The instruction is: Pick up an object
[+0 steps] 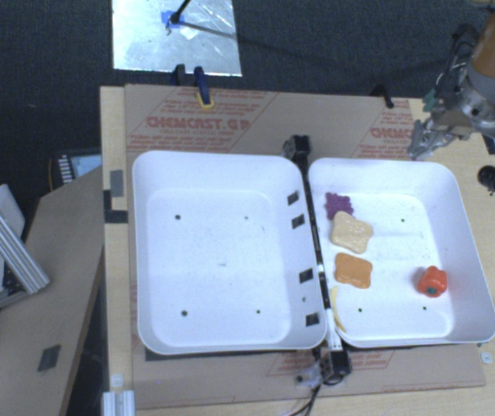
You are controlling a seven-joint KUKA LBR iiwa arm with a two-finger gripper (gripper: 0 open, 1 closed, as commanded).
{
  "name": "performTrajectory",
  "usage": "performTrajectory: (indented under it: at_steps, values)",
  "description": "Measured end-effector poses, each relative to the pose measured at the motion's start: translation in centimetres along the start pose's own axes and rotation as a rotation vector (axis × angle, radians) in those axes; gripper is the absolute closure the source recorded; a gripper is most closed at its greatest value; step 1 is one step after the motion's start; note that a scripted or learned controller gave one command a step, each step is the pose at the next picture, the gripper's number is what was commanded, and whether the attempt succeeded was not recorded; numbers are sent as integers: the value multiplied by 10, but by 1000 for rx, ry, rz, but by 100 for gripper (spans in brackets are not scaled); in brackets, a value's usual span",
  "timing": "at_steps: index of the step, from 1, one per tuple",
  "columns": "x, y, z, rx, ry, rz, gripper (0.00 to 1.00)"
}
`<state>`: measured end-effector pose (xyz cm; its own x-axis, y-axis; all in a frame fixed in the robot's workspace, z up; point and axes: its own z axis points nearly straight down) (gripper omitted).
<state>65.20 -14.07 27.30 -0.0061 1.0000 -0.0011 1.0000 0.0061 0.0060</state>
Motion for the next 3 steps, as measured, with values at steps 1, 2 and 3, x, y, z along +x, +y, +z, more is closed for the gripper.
performTrajectory:
  at_steps: [1, 2, 3]
  values:
    - [62, 2, -114, -10, 1, -5, 100]
    - [79, -79, -272, -17, 0, -1, 100]
    - [144, -88, -244, 5, 3, -5, 100]
